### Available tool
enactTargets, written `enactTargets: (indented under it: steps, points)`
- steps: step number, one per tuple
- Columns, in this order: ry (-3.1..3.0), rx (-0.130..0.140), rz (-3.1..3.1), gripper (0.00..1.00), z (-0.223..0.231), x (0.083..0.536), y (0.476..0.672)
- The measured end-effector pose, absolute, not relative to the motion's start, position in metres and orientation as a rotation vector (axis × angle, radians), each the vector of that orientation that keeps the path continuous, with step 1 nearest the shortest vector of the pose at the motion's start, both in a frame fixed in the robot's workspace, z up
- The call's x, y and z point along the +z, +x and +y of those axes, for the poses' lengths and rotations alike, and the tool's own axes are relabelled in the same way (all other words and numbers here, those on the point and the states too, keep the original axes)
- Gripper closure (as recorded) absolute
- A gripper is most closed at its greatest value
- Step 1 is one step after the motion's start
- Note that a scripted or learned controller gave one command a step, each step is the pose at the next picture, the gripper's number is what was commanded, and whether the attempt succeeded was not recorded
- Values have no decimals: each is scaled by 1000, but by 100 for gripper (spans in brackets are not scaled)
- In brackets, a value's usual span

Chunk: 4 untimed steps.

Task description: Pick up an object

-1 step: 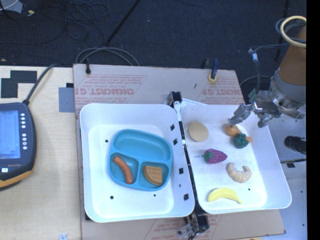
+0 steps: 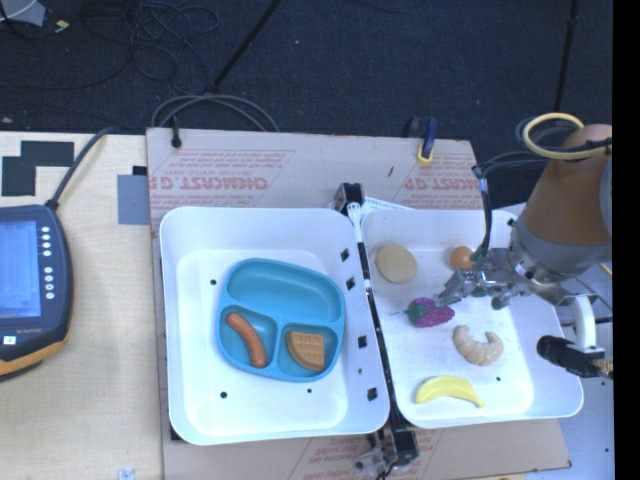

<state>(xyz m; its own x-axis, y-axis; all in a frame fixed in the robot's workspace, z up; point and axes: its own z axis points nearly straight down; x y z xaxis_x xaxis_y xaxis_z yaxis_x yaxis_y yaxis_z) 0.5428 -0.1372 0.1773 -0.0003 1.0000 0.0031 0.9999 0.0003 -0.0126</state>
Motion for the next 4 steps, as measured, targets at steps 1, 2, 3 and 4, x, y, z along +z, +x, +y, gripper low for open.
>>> enactTargets:
  steps: [1, 2, 3, 4]
  points:
    - [-2216, 4, -2219, 0, -95, 83, 513]
    - [-2219, 0, -2222, 0, -88, 87, 547]
    - [-2224, 6, -2211, 100, -90, 97, 545]
    - [-2216, -12, -2232, 100, -27, 205, 560]
